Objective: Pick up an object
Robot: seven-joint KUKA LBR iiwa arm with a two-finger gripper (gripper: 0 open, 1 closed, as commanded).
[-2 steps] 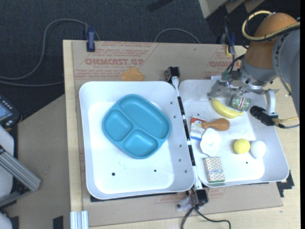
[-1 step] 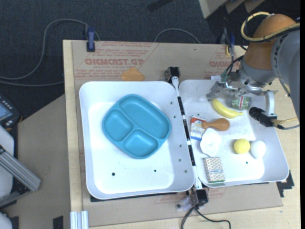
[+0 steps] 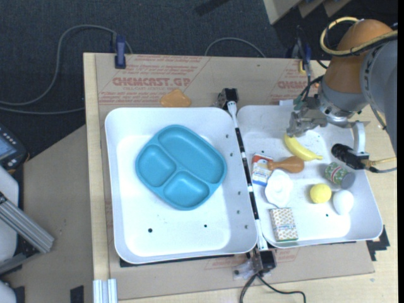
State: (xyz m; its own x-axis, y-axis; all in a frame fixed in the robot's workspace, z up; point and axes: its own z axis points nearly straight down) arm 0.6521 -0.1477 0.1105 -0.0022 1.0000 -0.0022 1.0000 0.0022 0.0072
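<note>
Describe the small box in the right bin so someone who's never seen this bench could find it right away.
Look at the right bin of the two white ones. Near its front edge, beside the divider between the bins, lies a small box. It is the one flat rectangular thing there, patterned, just below a round white object, unlike the yellow ball.

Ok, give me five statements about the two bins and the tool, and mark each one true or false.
1. The blue divided plate lies in the left bin. True.
2. The banana lies in the left bin beside the plate. False: it lies in the right bin, near its far end.
3. The tool is over the right bin, just above the banana in the view. True.
4. The yellow ball rests on the blue divided plate. False: it sits in the right bin, next to a white egg-shaped object.
5. The small patterned box is at the near edge of the right bin. True.
</note>
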